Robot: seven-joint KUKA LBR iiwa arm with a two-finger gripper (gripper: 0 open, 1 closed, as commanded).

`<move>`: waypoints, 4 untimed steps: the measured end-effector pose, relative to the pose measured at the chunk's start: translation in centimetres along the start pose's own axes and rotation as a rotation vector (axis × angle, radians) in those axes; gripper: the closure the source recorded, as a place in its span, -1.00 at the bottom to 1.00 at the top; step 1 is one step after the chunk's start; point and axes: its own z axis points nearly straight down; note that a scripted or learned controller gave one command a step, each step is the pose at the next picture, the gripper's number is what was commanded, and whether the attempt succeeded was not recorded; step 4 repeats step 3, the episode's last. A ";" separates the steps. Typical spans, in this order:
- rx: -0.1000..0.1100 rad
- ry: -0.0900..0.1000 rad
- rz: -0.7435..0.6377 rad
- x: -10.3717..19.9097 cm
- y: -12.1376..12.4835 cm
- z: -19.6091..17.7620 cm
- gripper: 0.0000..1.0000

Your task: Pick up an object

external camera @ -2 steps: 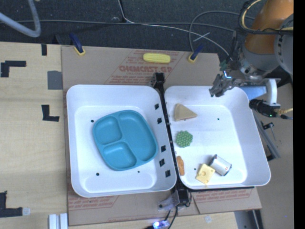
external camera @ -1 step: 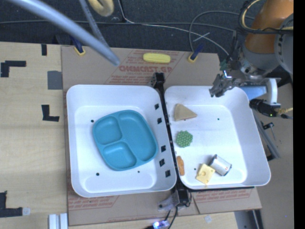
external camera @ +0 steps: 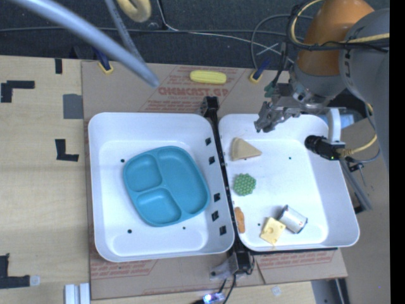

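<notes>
A: Where does the pick stand?

B: You've hardly begun. Your gripper (external camera: pixel 271 120) hangs over the far edge of the right bin (external camera: pixel 316 170), with nothing between its fingers (external camera: pixel 260 126); whether the jaws are parted, I can't tell from this slant.

A: And the things to take?

B: All lie in that bin: the wedge (external camera: pixel 243 149) nearest you, the green ball (external camera: pixel 244 184) below it, the can (external camera: pixel 293 219) and yellow block (external camera: pixel 273 231) at the near side. Descent, grasp and lift all remain.
</notes>
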 end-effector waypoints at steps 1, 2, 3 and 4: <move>0.001 0.000 -0.001 5.8 0.6 0.8 1.00; 0.000 0.000 -0.001 11.7 0.7 0.2 1.00; 0.000 0.000 -0.001 16.2 0.4 0.0 1.00; 0.000 0.000 -0.001 16.2 0.4 0.0 1.00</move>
